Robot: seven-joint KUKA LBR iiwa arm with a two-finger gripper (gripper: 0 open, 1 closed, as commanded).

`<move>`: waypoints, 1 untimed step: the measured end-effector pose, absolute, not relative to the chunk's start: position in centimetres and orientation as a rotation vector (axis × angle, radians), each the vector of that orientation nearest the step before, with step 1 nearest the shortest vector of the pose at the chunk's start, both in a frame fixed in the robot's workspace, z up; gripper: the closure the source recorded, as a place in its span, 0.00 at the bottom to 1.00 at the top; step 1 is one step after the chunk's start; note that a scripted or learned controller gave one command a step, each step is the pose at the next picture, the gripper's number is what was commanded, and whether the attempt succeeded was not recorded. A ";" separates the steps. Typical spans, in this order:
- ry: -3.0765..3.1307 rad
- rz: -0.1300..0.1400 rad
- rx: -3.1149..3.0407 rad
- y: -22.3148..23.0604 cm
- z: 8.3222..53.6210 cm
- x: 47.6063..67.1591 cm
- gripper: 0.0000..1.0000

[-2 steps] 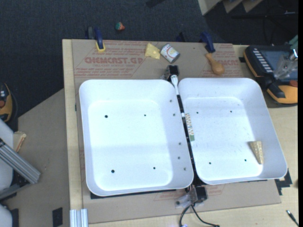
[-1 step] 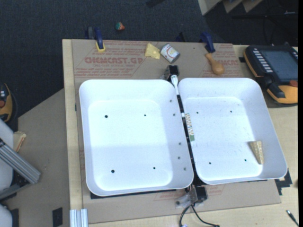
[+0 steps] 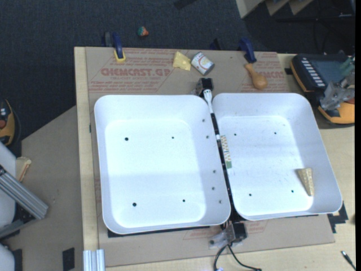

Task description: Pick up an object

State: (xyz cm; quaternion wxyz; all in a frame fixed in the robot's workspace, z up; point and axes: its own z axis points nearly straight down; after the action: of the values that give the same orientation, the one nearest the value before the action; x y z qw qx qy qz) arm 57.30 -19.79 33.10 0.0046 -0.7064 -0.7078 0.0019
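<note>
Table carrying two shallow white bins, joined edge to edge so objects can pass between them — left bin and right bin. A tan cone-shaped object, the likely pick target, lies near the right bin's front-right corner; end effector state: cannot tell — small oddments sit behind the bins

One fixed cam above bench, angled down, both bins in frame.
</note>
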 end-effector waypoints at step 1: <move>-2.231 -0.011 -2.241 -22.6 50.1 51.6 1.00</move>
State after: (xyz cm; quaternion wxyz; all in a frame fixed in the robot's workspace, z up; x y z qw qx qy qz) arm 51.62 -22.64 50.15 -0.0102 -0.7086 -0.7056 -0.0035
